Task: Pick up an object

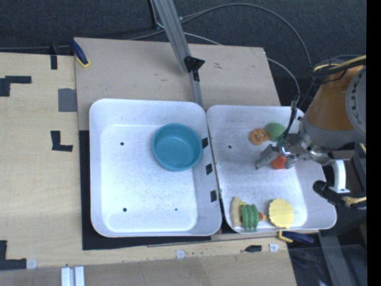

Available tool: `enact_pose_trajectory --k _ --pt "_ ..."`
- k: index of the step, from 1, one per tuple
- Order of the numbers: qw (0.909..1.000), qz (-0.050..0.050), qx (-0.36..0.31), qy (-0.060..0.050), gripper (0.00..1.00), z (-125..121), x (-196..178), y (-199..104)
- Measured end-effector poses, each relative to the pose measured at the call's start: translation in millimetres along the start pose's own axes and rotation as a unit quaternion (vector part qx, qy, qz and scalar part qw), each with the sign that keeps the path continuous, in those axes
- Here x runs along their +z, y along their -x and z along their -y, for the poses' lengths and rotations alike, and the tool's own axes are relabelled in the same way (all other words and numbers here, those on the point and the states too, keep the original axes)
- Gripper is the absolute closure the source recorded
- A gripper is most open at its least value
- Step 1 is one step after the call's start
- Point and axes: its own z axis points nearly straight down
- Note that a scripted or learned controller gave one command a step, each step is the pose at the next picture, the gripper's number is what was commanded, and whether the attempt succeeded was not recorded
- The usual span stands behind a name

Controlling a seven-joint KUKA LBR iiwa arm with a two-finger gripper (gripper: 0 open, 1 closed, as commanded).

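Our gripper (269, 158), fingers spread and holding nothing, sits low in the right bin (238, 195) beside a small red object (278, 163) toward its right edge, so we may nudge it away.

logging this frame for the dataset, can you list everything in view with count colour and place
bins: 2, white, side by side on the bench
bowl: 1, blue, upper middle of left bin
orange piece: 1, orange, top of right bin
green ball: 1, green, beside the orange piece
red item: 1, red, right bin, at the hand
green and cream item: 1, bottom of right bin
yellow item: 1, yellow, bottom right of right bin
arm: 1, grey and orange, from the right
hand: 1, dark, over right bin
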Motion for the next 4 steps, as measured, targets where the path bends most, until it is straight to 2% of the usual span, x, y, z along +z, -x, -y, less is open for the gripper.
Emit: enact_pose_trajectory --k 1,2,3,4 --pt "1.0 0.0 0.0 0.001 0.0 0.7 52.4 -0.5" --pt "1.0 0.0 0.0 0.002 1.0 -0.1 40.5 -0.7" --pt "1.0 0.001 0.0 0.004 1.0 -1.5 -1.3 -3.0" --pt "1.0 0.001 0.0 0.004 1.0 -6.6 -61.8 -5.7"
